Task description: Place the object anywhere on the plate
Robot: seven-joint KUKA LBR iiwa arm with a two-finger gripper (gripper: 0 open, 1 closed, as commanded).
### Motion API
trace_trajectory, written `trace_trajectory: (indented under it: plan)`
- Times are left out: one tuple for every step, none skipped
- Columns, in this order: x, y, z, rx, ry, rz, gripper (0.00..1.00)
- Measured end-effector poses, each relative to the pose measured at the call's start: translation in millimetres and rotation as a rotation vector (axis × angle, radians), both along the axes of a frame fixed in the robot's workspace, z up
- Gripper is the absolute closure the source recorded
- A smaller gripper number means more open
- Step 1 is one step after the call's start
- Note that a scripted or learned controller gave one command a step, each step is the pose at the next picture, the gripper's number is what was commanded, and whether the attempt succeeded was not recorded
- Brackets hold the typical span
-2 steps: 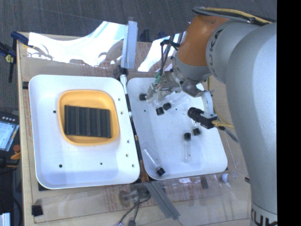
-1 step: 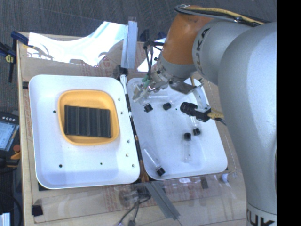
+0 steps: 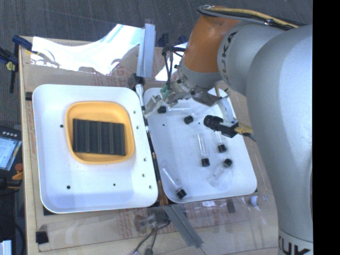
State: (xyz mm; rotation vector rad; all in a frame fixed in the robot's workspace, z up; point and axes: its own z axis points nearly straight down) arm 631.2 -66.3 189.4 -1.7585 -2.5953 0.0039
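Observation:
A yellow plate [image 3: 95, 109] with a dark ribbed insert [image 3: 100, 137] lies in the left white bin [image 3: 53, 179]. Several clear tubes with black caps lie scattered in the right white bin [image 3: 241, 182]; one tube [image 3: 202, 151] is near the middle and another tube [image 3: 173, 183] lies by the front left corner. My gripper [image 3: 163, 101] is low over the back left corner of the right bin, mostly hidden under the wrist. A small black-capped piece [image 3: 161, 109] sits right beneath it; whether it is held cannot be seen.
The grey arm with its orange band [image 3: 210, 41] covers the back right of the right bin. A black fitting with a yellow cable [image 3: 219, 125] hangs over that bin. Crumpled foil [image 3: 101, 49] and an upright grey bar [image 3: 146, 49] stand behind the bins.

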Motion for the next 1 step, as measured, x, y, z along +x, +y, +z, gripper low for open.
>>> trace_trajectory:
  plan:
    - [2.6,19.9,4.6,-0.001,-0.003,0.015,0.00]
